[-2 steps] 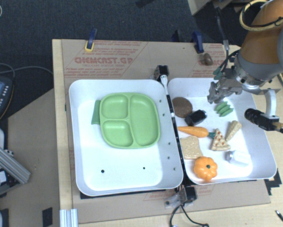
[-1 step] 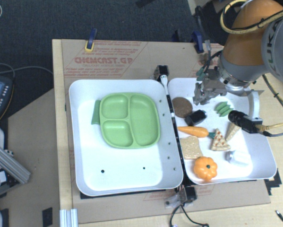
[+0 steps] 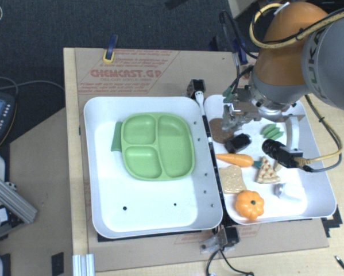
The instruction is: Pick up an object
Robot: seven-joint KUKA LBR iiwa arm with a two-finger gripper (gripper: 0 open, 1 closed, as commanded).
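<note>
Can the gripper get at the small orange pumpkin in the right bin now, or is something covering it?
Probably yes: the pumpkin lies uncovered near the right bin's front edge, apart from the gripper.

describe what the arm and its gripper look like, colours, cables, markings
The arm is grey with a broad orange band above the wrist and dark lettering on its grey shell. A yellow cable loops beside the band, with thin black cables hanging nearby. The gripper is a small cluster of metal parts.

Arm (image 3: 309, 45) hides the right bin's (image 3: 309, 203) far end.
</note>
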